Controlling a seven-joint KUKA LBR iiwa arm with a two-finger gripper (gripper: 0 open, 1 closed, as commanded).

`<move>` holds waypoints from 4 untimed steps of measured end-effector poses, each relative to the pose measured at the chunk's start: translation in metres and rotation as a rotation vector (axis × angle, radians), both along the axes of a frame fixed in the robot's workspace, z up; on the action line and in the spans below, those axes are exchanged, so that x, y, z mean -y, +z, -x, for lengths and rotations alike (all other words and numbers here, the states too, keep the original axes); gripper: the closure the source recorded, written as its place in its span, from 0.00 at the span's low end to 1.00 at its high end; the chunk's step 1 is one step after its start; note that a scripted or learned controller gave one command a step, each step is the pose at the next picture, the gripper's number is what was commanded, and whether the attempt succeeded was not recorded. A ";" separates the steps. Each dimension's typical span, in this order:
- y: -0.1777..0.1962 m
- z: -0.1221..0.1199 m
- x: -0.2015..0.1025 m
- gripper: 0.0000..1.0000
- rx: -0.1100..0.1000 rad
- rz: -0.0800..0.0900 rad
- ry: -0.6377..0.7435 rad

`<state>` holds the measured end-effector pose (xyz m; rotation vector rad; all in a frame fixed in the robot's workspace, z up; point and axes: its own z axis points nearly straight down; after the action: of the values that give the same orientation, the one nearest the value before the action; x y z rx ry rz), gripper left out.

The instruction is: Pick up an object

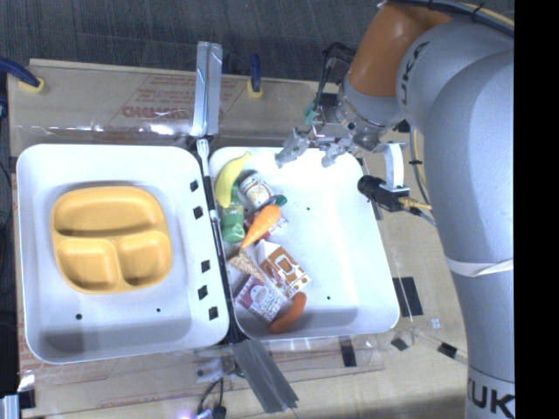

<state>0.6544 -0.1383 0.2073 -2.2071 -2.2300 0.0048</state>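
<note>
Gripper [312, 150] hangs above the right bin's [349, 234] far rim, at about twelve o'clock of that bin, its two fingers spread apart with nothing between them. Objects to pick lie heaped along the right bin's left wall, from ten o'clock down to seven o'clock. A yellow banana [229, 180] lies at ten o'clock, with a small jar [254, 190] just beside it. An orange carrot [261, 223] slants below the jar, touching a green item [232, 225] at nine o'clock. Lower down sit a printed snack packet [285, 271] and a second packet [258, 300] touching it, and a reddish sausage-shaped toy [289, 312] lies at six o'clock against the near wall. The gripper stands well apart from the heap. In the left bin [35, 234] rests a yellow divided tray [111, 236], with three compartments.
</note>
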 end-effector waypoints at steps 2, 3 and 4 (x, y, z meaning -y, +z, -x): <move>-0.015 0.075 -0.077 0.00 0.003 0.000 -0.019; -0.095 0.120 -0.044 0.00 0.000 0.001 -0.001; -0.065 0.125 -0.024 0.00 0.003 0.001 -0.056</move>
<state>0.5293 -0.1143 0.1425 -2.2701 -2.1697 0.0025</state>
